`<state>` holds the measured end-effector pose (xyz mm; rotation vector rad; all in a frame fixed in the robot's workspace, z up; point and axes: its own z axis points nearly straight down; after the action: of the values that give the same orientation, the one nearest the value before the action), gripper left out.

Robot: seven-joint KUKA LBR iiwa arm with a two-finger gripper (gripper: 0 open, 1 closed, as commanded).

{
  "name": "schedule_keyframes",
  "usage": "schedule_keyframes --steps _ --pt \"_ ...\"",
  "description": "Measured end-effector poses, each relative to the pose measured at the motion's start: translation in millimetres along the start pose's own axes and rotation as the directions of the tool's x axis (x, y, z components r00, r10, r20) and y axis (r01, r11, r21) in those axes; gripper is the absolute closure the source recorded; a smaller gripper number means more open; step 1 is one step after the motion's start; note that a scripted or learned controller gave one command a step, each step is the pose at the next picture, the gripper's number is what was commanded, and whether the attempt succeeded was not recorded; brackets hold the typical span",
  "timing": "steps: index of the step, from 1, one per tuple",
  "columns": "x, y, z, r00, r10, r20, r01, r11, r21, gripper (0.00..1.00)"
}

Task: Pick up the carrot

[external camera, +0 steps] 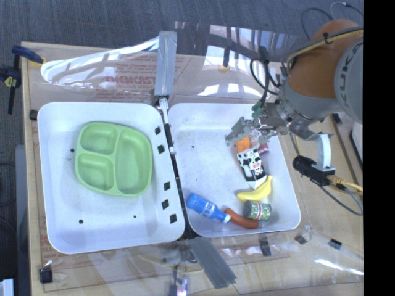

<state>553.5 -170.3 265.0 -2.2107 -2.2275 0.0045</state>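
Note:
The carrot [244,143] shows as a short orange piece in the right bin [203,159], near its far right side. My gripper [249,133] hangs directly over it, reaching in from the right, and covers the carrot's upper end. The carrot's lower end touches a black-and-white cow-patterned item [250,163]. I cannot see whether the carrot rests on the bin floor or is lifted off it.
A yellow banana [257,191], a green can [259,211], a reddish long item [241,219] and a blue bottle [203,207] lie along the right bin's near edge. The left bin [55,214] holds a green divided plate [114,158]. Cables hang to the arm's right.

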Motion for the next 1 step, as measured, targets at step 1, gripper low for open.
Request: schedule_keyframes --steps 1 --pt "-39.4 54.1 27.8 0.995 0.095 0.0 -0.095 0.995 -0.001 0.0"
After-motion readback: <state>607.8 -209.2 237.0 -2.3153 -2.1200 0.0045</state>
